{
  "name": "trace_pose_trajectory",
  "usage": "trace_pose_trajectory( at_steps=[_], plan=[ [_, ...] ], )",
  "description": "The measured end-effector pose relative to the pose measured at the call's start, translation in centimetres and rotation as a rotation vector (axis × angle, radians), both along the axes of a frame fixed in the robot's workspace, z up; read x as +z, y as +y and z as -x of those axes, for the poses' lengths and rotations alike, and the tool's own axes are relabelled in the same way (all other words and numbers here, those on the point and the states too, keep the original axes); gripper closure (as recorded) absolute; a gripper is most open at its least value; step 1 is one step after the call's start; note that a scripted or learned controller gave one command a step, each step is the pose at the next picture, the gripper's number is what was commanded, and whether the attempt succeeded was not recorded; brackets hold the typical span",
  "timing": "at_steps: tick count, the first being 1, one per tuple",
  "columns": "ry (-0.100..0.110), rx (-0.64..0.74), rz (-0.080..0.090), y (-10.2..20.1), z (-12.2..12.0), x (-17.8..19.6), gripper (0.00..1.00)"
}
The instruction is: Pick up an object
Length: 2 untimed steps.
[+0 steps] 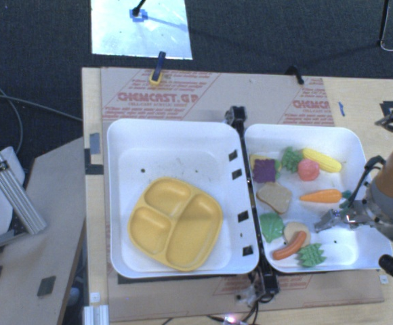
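- Two shallow white bins sit side by side on the bench: the left bin (122, 181) and the right bin (349, 141).
- The left bin holds one yellow divided plate (175, 223) with three compartments, lying flat toward the near side.
- The right bin holds toy food items. Far row, left to right: a purple block (264, 170), a green broccoli piece (291, 158), a yellow corn cob (322, 160).
- A pink round fruit (309, 170) lies just near of the corn cob.
- An orange carrot (320, 196) lies right of a bread slice (274, 197).
- Near side of the right bin: a green leafy piece (272, 226), a hot dog in a bun (291, 241) and a second green leafy piece (310, 254).
- The gripper (333, 219) enters from the right, over the bare floor of the right bin, near of the carrot and right of the hot dog.
- Finger state: cannot be determined. No item is visible between the fingers.
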<state>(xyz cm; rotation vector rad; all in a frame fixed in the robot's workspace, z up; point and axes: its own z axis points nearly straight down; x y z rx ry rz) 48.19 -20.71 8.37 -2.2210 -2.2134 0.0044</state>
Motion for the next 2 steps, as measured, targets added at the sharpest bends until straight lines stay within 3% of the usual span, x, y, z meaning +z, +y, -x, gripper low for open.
trace_pose_trajectory(
  at_steps=[1, 2],
  plan=[
    [-0.014, 0.014, 0.003, 3.57, -7.79, 0.15, 0.00],
    [-0.009, 0.007, 0.003, 3.26, -7.40, 0.10, 0.00]
  ],
)
